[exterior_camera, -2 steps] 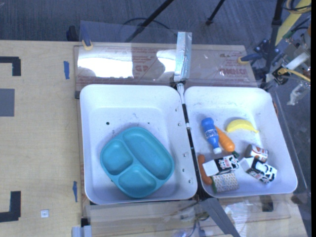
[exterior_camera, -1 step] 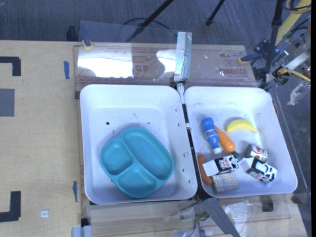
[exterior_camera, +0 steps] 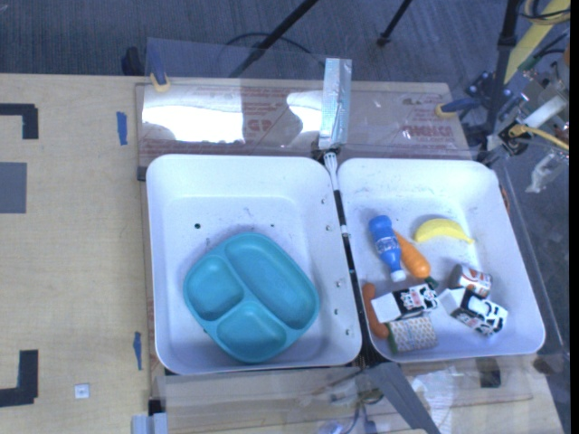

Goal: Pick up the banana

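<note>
Approach stage: banana not yet grasped.

We find the curved yellow banana [exterior_camera: 442, 231] lying free in the right shallow white bin [exterior_camera: 520, 242], toward its far side. Arm hardware sits at the upper right; we cannot tell the gripper's state. We judge the next move a descent over the banana. A blue-and-white bottle [exterior_camera: 386, 246] and orange carrot-shaped piece [exterior_camera: 415, 261] lie just beside it; the left bin holds a teal divided plate [exterior_camera: 249, 294].

Yellow banana [exterior_camera: 442, 231], curved, intact, lying flat on floor of right-hand bin [exterior_camera: 425, 181], upper middle area, just beside orange carrot-like item [exterior_camera: 415, 260], ends pointing down.
</note>
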You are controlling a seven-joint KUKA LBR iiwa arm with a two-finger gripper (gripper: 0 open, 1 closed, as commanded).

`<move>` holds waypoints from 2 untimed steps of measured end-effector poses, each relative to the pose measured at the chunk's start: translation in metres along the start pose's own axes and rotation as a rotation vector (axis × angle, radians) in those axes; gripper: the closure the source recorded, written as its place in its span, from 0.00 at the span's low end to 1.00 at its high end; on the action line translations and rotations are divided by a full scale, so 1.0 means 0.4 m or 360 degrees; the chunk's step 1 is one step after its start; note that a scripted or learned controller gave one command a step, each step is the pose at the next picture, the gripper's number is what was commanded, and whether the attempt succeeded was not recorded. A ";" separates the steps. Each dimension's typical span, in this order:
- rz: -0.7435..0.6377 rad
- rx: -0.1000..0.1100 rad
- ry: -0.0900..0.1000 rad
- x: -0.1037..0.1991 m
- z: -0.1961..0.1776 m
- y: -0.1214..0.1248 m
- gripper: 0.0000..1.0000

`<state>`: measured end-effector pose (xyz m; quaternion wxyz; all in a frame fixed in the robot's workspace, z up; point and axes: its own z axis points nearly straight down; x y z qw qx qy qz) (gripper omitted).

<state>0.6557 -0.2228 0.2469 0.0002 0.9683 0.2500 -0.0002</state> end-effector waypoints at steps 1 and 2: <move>0.0023 -0.0001 0.0002 0.013 -0.080 -0.074 0.00; 0.0100 0.0005 -0.0004 -0.005 0.073 -0.003 0.00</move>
